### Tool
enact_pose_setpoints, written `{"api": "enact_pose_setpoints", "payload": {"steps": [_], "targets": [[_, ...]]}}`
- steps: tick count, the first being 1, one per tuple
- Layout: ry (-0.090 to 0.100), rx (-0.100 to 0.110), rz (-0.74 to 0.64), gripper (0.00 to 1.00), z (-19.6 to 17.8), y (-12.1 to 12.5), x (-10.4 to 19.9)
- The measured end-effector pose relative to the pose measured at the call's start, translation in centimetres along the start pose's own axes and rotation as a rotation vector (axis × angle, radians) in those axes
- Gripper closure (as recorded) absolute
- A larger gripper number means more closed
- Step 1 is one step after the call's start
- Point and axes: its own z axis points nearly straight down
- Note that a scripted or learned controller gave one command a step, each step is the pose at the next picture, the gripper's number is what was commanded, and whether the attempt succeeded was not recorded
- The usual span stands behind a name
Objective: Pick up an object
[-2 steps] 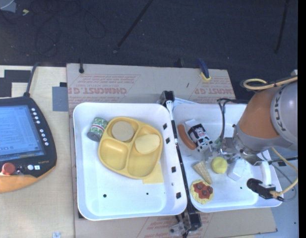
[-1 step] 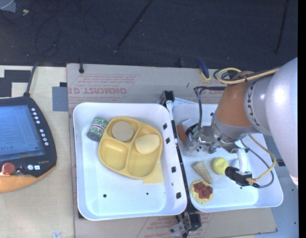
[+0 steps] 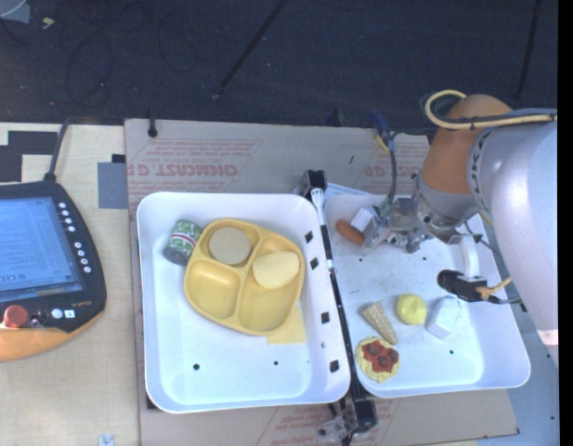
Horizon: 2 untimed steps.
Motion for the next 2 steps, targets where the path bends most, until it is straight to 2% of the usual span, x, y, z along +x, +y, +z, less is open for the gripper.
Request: {"api": "enact_pose_setpoints", "payload": {"steps": [1,2], "targets": [[0.002,0.007,0.007,0.0,-0.1,-6.7,-3.9],[0.004,0.003,0.005,0.0,-0.2,-12.9,1.2]]}}
